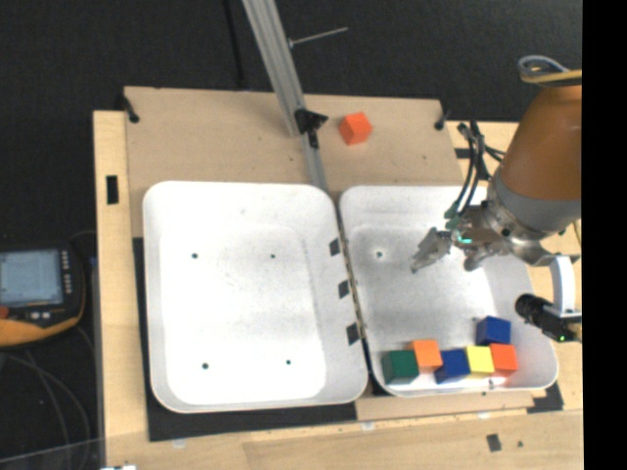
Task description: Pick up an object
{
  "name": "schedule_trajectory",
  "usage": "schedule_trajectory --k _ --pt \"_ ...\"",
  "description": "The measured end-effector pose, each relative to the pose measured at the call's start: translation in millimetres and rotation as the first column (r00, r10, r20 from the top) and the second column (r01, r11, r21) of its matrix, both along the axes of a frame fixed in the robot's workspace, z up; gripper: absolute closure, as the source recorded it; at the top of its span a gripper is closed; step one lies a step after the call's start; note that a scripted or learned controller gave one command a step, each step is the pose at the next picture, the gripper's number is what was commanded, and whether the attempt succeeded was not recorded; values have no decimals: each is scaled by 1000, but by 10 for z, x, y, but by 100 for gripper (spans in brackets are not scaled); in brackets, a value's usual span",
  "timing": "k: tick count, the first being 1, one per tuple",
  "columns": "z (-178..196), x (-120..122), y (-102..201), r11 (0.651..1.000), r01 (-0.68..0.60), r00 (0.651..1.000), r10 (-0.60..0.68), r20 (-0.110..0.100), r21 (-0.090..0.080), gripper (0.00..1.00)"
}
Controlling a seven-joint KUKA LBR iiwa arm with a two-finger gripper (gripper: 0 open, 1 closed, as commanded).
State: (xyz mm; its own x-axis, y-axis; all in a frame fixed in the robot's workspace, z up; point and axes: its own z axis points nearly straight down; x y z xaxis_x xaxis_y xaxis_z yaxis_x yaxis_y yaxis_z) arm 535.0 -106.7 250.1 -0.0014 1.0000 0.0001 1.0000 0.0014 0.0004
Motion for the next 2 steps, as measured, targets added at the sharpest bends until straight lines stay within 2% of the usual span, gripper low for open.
schedule_trajectory --k 1,2 --pt "-914 51 -480 1000 5 1000 -5 -6 -2 0" --pt "-1536 54 -660 1000 4 1000 -4 4 -2 0"
